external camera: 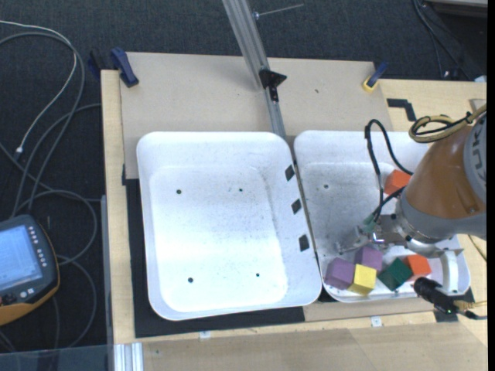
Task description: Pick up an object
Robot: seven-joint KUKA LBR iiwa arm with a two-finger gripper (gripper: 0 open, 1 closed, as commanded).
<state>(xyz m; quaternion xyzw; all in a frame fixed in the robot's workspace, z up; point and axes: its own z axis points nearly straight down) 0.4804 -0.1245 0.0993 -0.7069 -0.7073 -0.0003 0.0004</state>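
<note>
Blocks heaped in the near corner of the right bin, arm over them.

Nearest me, in the right bin's (329, 161) front corner, I see a yellow cube (363, 278) touching a purple block (339, 272), then a green block (397, 273) and an orange one (418, 264), with a second purple piece (370, 256) just behind. I judge them light, stiff, foam-like or wooden, with flat faces that grip well; I'd take the yellow cube across two opposite faces, though its neighbours crowd it. Just above sits the pincer (373, 233); I cannot tell its opening, nor see anything in it. Further back another orange piece (397, 180) peeks beside the arm (448, 180). The left bin (213, 222) lies on the surface (193, 91) beyond.
</note>
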